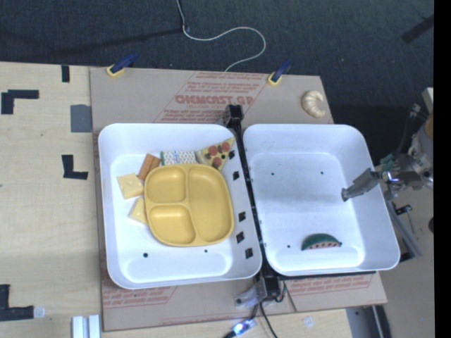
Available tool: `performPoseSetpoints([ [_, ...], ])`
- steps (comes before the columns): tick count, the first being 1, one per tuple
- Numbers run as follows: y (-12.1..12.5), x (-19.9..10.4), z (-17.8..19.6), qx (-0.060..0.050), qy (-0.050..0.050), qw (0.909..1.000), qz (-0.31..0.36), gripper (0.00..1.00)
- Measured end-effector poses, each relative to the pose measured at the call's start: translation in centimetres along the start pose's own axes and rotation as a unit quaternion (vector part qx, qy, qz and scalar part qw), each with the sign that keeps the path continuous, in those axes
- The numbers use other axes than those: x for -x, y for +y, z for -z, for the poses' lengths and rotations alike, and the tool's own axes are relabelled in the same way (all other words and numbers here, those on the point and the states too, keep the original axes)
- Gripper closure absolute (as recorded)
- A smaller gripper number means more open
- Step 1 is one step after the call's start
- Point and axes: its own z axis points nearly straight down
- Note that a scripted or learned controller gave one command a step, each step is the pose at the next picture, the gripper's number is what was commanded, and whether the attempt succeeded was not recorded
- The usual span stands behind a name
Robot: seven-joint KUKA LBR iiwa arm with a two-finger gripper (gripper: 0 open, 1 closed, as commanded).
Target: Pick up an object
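- Right bin (366,153): shallow white bin on the counter; holds one item, a watermelon slice toy (321,243), lying flat near the bin's front edge, apart from the walls.
- Left bin (113,189): holds a yellow divided plate (189,204) with three compartments, sitting on top of several flat pieces: tan cracker-like squares (131,186) at its left and a patterned pizza-like wedge (217,151) at its back edge.
- Gripper (352,191): enters from the right, over the right rim of the right bin, well apart from the watermelon slice. One grey finger shows, pointing leftward; whether the jaws are open or closed cannot be told, and nothing is seen held.
- Likely target: the watermelon slice, being the item nearest the gripper and standing free.
- Handling, judged: small, light, probably rigid plastic or wood; smooth painted surface, so somewhat slippery; not fragile. Low profile against the bin floor leaves little height to grip.
- Where to take hold, judged: across the short width, one finger on the curved green rind and one on the straight edge, near the middle of its length, coming straight down.
- Risk, judged: the slice may slide or tip out on closing.
- Outside the bins: a pale, shell-like object (316,103) on the cardboard sheet (204,97) behind the right bin.
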Motion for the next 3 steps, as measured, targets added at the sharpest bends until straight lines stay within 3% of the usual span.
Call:
performPoseSetpoints([
  [3,0.1,-1.9,-14.6,-0.002,0.001,1.0000,0.000,0.00],
])
